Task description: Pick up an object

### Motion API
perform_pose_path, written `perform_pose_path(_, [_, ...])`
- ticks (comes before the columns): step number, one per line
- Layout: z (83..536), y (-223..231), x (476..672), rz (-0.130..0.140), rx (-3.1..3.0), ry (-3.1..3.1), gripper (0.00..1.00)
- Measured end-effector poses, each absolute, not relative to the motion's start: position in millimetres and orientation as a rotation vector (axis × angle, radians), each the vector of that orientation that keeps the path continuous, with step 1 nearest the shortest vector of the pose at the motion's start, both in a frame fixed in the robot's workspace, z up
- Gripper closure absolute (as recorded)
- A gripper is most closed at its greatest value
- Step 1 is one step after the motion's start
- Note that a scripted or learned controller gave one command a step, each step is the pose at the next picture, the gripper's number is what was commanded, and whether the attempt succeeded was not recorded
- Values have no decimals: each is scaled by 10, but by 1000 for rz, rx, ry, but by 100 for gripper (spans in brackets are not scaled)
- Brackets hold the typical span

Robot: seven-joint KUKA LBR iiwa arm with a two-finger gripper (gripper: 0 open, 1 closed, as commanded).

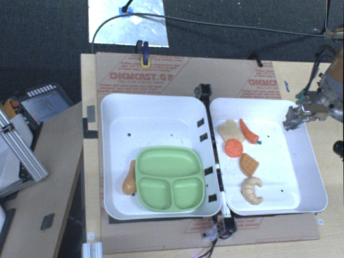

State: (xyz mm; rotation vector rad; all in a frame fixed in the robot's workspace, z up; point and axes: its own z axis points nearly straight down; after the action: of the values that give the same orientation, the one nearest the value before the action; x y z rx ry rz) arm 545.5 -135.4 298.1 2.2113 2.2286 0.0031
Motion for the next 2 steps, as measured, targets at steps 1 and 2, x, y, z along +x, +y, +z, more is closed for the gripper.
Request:
perform_pose_path(1, [2740, -849, 5586, 2, 2212, 2231, 100])
perform_pose_path(2, [2730, -338, 5690, 4, 2210, 2232, 100])
